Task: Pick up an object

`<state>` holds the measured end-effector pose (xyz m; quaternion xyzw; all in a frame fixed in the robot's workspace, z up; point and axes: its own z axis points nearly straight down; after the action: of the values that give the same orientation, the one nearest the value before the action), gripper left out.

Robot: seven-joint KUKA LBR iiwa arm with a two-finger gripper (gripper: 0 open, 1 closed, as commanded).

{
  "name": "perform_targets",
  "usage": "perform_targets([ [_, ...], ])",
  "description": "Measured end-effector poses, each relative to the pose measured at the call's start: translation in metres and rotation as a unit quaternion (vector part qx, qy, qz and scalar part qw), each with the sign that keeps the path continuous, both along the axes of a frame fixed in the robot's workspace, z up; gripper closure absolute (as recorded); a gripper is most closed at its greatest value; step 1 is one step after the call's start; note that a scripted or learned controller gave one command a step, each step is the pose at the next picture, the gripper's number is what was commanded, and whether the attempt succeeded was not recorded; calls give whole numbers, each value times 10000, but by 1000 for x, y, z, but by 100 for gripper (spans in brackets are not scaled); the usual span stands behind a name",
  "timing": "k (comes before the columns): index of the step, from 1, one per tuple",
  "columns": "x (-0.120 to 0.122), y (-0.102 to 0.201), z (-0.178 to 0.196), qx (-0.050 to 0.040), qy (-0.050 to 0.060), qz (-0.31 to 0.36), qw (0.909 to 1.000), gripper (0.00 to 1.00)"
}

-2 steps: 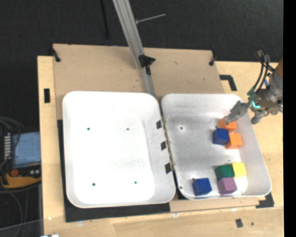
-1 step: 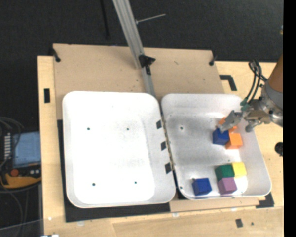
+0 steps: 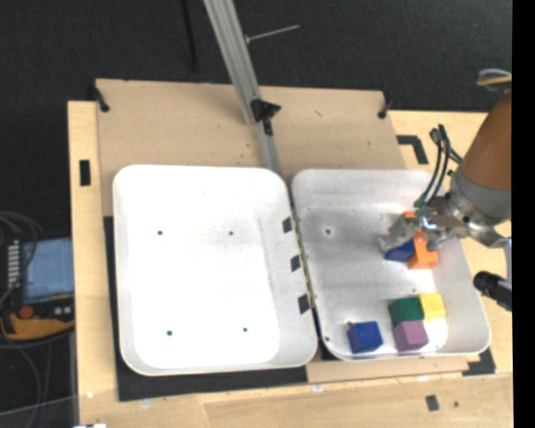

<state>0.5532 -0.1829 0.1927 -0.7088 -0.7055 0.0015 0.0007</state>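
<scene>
**A:** Where do we find the things to pick up?

**B:** We look down on a bench with two shallow white bins side by side. The left bin (image 3: 201, 266) has nothing we can make out lying in it. The right bin (image 3: 339, 205) holds small blocks. Along its near edge sit a blue cube (image 3: 365, 336), a purple cube (image 3: 411, 334), a green cube (image 3: 406, 310) and a yellow cube (image 3: 432, 305), the last three bunched together and touching. Further back, toward the right wall, lie an orange block (image 3: 423, 255) and a blue block (image 3: 398, 252), just beside each other.

**A:** And the arm?

**B:** It reaches in from the right. The gripper (image 3: 419, 232) is low over that orange and blue pair, overlapping them in our view.

**A:** How would we expect those blocks to handle?

**B:** We judge them light, rigid and not fragile, probably wood or plastic. Their flat faces suit a pinch across two opposite sides, near the middle of the block. Smooth faces could slip if caught on a corner, and a close neighbour may be nudged or caught too.

**A:** What are the jaws doing?

**B:** We cannot tell. The metal at the wrist blurs into the blocks beneath it, so we cannot say whether they are spread or pressed together, nor whether they touch or pinch either block. We would not call anything held.
</scene>
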Motion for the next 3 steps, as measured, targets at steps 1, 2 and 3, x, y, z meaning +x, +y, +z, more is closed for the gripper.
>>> perform_targets([
  [1, -10, 3, -53, 1, 6, 15, 10000, 0],
  [2, -7, 2, -39, 3, -45, -17, 10000, 100],
  [3, -6, 11, 18, -4, -53, 43, 10000, 100],
])
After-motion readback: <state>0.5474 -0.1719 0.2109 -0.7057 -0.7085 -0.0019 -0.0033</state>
